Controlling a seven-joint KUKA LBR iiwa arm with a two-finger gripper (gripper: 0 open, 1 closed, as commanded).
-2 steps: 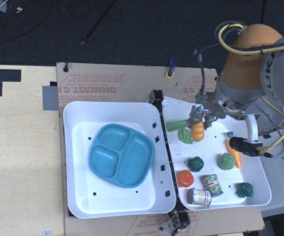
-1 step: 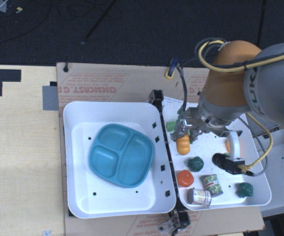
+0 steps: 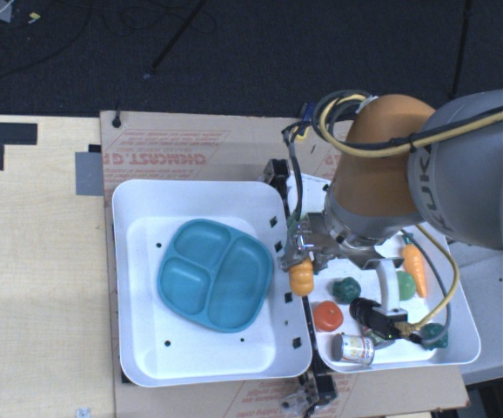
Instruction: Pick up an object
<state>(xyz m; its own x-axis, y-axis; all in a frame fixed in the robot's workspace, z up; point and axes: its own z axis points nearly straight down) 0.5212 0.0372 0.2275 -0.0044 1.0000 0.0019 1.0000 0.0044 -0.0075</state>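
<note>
1. Nearest the camera, a small silver can (image 3: 354,348) is lying on its side by the near rim of the right bin (image 3: 471,342).
2. Just beyond it, a red-orange round piece (image 3: 327,316) is sitting close to that bin's left wall, and a teal piece (image 3: 435,337) is resting toward its right side.
3. Further in, a dark green lump (image 3: 347,289) is lying near the bin's middle. To its right, a light green piece (image 3: 405,284) is sitting against a carrot (image 3: 415,268).
4. The yellow-orange piece (image 3: 301,279) is sitting at the divide between the two bins, right at the tip of the gripper (image 3: 302,252).
5. The gripper is hanging over that piece. I cannot tell whether it is spread or closed on it.
6. In the left bin (image 3: 147,197), a blue divided plate (image 3: 215,274) is lying flat in the middle.
7. Farthest back, the arm (image 3: 382,159) is reaching in from the right over the right bin's far half.
</note>
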